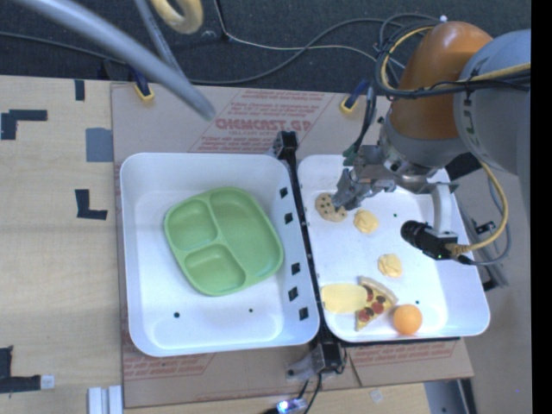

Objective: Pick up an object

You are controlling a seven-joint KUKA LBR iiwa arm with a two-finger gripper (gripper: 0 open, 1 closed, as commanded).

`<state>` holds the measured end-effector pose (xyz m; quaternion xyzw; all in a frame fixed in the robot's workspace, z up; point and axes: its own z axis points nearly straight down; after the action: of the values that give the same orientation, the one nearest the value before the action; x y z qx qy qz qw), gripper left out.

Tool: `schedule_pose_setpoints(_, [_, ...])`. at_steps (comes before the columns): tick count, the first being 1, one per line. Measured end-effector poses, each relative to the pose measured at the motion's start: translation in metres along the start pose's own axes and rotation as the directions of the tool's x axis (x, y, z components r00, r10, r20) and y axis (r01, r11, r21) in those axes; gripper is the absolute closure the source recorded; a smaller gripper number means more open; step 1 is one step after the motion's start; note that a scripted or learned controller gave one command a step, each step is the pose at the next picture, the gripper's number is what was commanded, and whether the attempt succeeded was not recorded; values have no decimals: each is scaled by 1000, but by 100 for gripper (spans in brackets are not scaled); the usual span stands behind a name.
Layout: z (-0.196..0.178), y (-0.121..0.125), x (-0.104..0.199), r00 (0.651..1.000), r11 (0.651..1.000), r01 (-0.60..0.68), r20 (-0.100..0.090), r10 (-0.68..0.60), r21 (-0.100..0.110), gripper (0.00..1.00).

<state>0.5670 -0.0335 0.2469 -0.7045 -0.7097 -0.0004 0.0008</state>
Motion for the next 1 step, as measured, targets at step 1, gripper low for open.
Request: schedule_pose_setpoints(1, [-4,6,56,1000,1000,0,0,0,0,100])
